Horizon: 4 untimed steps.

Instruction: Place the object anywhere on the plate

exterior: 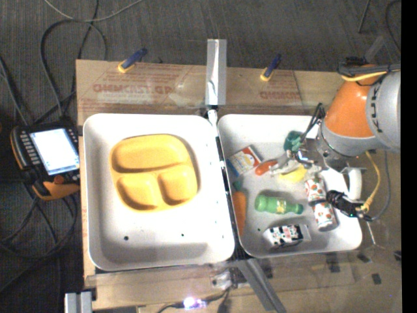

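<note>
**Arm low over the right bin, plate bare in the left**

Camera view: the yellow sectioned plate (155,170) lies in the left bin (98,240), centre-left of the frame. The grey-and-orange arm (355,119) enters from the right edge, its claw (291,163) down among items in the upper part of the right bin (352,240); whether the claw is spread or pinching cannot be told. Beside it lie a small carton (244,160) and an orange-red piece (266,167). Lower are a green bottle (278,205), two printed cans (319,203) and a dark packet (285,234).
</note>
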Tool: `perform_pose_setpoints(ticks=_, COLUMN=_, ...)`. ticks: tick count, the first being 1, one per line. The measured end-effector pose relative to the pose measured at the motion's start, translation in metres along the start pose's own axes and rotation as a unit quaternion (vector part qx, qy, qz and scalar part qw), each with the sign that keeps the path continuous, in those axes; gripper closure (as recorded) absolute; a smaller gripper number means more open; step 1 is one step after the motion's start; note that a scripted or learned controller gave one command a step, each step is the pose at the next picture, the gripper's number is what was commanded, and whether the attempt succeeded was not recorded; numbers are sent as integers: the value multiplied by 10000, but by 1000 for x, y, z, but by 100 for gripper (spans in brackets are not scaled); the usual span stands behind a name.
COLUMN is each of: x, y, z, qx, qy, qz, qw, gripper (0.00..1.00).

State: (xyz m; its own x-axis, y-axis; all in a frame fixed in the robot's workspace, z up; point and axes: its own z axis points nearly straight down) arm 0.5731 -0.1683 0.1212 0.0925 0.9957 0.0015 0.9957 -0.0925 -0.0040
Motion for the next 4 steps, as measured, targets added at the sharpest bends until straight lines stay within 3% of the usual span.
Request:
perform_pose_setpoints(ticks=1, x=0, y=0, z=-9, qx=6, qy=1, qz=1, qw=10000, gripper=100)
perform_pose_setpoints(ticks=2, x=85, y=-23, z=-97, qx=-10, qy=-6, qz=-852, qw=9964, gripper=100)
perform_pose_setpoints(ticks=3, x=79, y=-99, z=-60, qx=12, qy=-7, qz=-425, qw=9991, gripper=100)
perform_pose_setpoints(ticks=4, x=143, y=-77, z=-61, qx=1, qy=-11, qz=-1337, qw=9910, gripper=100)
